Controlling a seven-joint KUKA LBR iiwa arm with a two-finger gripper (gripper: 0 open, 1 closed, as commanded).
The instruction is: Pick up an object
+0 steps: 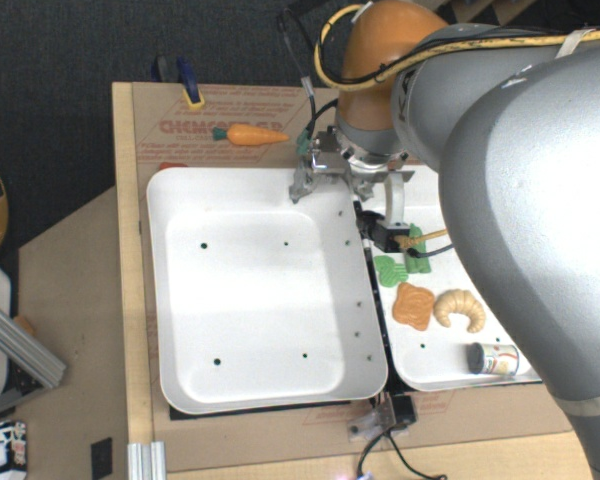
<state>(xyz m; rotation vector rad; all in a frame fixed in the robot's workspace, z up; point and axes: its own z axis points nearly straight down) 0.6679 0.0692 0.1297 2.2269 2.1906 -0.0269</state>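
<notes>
My gripper [347, 190] hangs over the far end of the divide between the two white bins, its fingers spread apart with nothing between them. In the right bin [432, 364], just in front of the gripper, lie a green toy piece [389, 270], an orange waffle-like piece [413, 306], a tan croissant [461, 308] and a small can [493, 359] on its side. An orange carrot [252, 135] rests on the cardboard beyond the bins, left of the gripper.
The left bin [170, 268] sits beside the right one, their rims touching. A blue and yellow clip [190, 84] stands at the cardboard's far edge. The grey arm covers much of the right bin.
</notes>
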